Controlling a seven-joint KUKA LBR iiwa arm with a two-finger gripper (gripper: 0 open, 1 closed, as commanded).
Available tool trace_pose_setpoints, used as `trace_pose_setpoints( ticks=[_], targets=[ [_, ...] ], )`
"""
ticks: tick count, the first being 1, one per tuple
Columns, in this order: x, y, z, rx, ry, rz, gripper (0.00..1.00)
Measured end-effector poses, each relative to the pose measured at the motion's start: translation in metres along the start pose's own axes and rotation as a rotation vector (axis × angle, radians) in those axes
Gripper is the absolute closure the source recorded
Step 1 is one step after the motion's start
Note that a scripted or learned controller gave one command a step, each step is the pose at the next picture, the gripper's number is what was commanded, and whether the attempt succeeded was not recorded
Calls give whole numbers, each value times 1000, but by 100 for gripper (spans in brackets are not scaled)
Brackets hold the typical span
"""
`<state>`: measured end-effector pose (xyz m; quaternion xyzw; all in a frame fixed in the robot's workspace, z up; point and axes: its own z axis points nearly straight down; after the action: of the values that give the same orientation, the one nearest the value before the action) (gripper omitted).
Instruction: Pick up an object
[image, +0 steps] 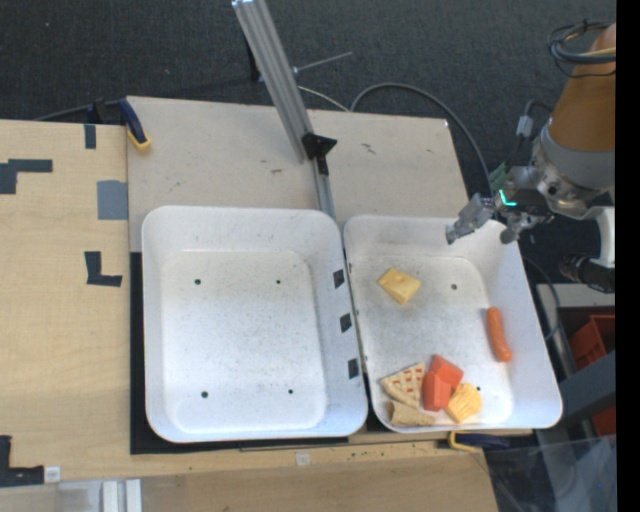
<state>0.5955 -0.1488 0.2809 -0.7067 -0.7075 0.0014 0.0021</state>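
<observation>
On dark carpet, wooden bench (60, 300) with taped grey patches (112, 199).

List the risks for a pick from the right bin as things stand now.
1. The red block, waffle-patterned tan piece and yellow ridged piece crowd one corner; a grasp there may catch two or slip.
2. The orange carrot-shaped piece lies near the right white bin's wall, leaving the gripper little clearance.

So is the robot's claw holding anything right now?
Gripper: open, holding nothing, up over the top right corner of the right bin.
</observation>
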Motion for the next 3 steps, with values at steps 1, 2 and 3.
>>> trace_pose_setpoints(
  ticks=[1,2,3],
  targets=[
    [0,1,-2,-4,-1,-2,0],
    [10,2,49,1,-1,-1,0],
    [10,-7,98,1,-1,0,0]
  ],
)
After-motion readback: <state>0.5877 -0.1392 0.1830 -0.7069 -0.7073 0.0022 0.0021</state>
